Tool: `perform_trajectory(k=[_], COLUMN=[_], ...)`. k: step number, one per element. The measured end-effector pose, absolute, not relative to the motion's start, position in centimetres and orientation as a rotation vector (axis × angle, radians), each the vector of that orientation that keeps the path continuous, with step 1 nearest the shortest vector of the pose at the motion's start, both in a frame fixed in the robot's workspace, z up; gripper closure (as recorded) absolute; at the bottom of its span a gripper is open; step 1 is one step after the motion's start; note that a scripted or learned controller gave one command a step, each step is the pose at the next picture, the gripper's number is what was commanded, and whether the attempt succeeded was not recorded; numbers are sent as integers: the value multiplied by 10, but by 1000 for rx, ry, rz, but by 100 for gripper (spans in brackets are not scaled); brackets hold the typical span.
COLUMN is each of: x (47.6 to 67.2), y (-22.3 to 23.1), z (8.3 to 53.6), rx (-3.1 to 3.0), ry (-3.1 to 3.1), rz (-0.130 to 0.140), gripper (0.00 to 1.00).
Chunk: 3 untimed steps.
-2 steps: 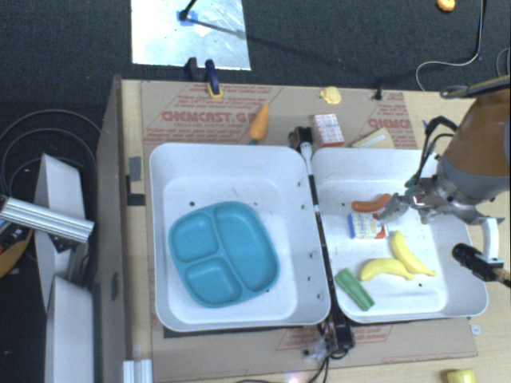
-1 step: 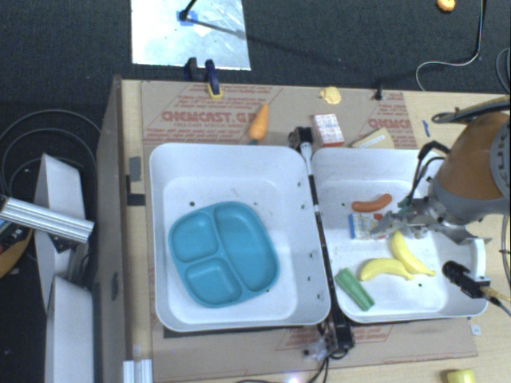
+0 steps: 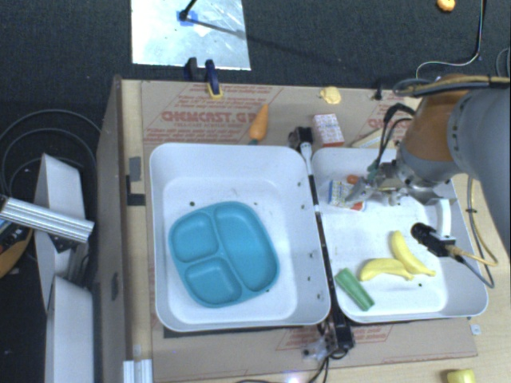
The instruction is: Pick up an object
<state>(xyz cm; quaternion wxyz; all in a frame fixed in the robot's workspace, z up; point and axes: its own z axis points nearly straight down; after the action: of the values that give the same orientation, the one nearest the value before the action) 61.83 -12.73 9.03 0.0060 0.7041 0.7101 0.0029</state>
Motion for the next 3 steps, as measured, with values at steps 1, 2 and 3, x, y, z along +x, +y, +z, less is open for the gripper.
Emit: perform_trajectory(k=[1, 2, 3], x=[549, 553, 553], y=[-143, -141, -141], z=[84, 95, 95], rx=[2226, 2217, 2217], ry=[2221, 2222, 2222], rz=[-5, 3, 3], gripper=[0, 100, 0])
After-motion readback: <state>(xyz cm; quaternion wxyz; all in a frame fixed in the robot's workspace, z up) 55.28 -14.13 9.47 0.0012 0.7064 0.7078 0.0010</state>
